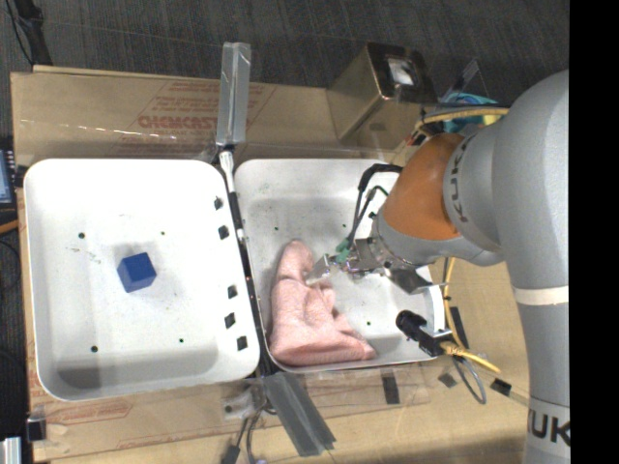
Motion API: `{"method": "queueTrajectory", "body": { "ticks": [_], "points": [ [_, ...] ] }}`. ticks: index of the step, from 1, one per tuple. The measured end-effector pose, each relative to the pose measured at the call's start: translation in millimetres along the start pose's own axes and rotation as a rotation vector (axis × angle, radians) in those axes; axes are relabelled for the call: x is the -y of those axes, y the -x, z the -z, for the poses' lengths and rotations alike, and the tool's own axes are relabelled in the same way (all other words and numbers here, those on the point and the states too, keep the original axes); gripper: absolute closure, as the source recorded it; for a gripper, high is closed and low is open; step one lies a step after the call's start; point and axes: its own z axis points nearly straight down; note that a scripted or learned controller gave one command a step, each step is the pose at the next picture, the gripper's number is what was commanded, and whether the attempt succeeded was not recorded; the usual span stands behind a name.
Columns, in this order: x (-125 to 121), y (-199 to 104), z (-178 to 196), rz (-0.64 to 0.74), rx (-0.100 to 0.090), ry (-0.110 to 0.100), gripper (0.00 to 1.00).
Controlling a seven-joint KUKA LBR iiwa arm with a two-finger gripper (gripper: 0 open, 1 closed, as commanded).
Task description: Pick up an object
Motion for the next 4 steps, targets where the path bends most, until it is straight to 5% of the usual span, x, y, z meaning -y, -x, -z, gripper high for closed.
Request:
{"method": "queueTrajectory", "body": {
  "ticks": [1,2,3,4],
  "points": [
    [-13.7,-49.6,-0.8,0.139,-0.001,-0.002,0.0],
    [53.4,-37.6,-0.5,0.17,0.0,0.001,0.0],
    [25.8,-66.7,-0.5,0.137,0.001,0.001,0.0],
    [25.3,-66.2,8.9,0.141,0.001,0.0,1.0]
  ]
}}
